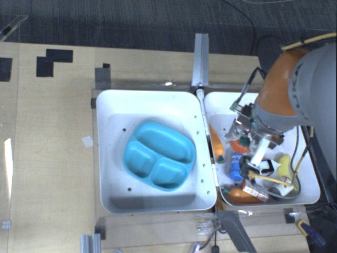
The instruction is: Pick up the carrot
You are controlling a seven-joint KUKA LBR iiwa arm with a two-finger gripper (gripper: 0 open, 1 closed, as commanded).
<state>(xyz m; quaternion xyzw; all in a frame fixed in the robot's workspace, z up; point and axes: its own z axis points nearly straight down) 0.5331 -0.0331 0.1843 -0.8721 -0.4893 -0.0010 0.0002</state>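
Camera view shows the slim, smooth orange carrot (215, 143) lying lengthwise along the right bin's (310, 194) left wall, beside the gripper (247, 141), whose grip I cannot tell.

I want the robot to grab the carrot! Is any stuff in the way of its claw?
Nothing seems to sit between them. The carrot lies along the left wall of the right bin. The claw hangs just to its right, over a pile of small toys. The blue tray is in the other bin, out of the way.
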